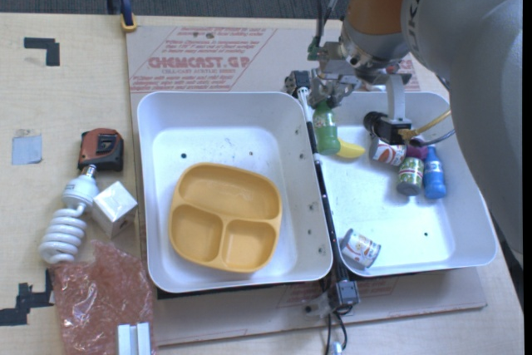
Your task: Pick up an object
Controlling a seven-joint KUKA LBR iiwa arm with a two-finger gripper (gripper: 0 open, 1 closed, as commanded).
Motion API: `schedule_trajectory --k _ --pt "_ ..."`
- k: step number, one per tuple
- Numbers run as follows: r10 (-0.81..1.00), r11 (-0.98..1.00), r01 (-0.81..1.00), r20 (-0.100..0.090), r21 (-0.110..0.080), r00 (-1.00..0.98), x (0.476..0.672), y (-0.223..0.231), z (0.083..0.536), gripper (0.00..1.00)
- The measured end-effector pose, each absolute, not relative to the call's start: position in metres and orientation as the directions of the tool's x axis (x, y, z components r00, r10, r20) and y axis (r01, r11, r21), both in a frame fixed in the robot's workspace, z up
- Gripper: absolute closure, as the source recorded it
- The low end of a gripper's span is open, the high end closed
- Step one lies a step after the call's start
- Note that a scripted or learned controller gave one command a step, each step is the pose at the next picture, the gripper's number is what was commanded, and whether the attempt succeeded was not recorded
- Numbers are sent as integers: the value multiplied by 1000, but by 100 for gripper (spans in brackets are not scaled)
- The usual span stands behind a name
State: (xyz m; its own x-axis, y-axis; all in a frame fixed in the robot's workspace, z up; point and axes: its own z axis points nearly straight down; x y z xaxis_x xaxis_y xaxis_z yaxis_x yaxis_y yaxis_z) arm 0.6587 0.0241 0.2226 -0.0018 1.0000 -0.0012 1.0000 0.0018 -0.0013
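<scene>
Gripper point(326, 106) of the grey arm, seen in the one overhead camera view, hangs over the far-left corner of the right-hand shallow white bin point(465, 216), right above a small green plastic bottle point(325, 131) that stands near the bin's left wall. Whether it is clenched, released or already grasping cannot be told: the wrist hardware hides the tips, and the bottle's top runs up into that clutter.

Just beside the green bottle's foot lies a yellow banana-shaped toy point(351, 150). Further right in the same bin a cluster sits close together: a red-and-white can on its side point(386, 151), a small greenish tin point(409, 176) and a blue plastic bottle point(434, 176). Another red-and-white can point(360, 247) lies tilted near the bin's near-left corner, well apart from the rest. The left-hand bin point(154, 204) holds a yellow three-compartment plastic tray point(224, 216).

By my judgement the step in hand is the approach or grasp on the green bottle, the nearest candidate. The next move calls for a firm closure around the bottle's upper body, then a straight lift clear of the bin wall; the banana toy touching or nearly touching its base could be nudged.
</scene>
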Motion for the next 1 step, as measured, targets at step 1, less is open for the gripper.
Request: schedule_trajectory --k 1 --pt "1000 4 1000 -3 -1 -4 659 24 232 100"
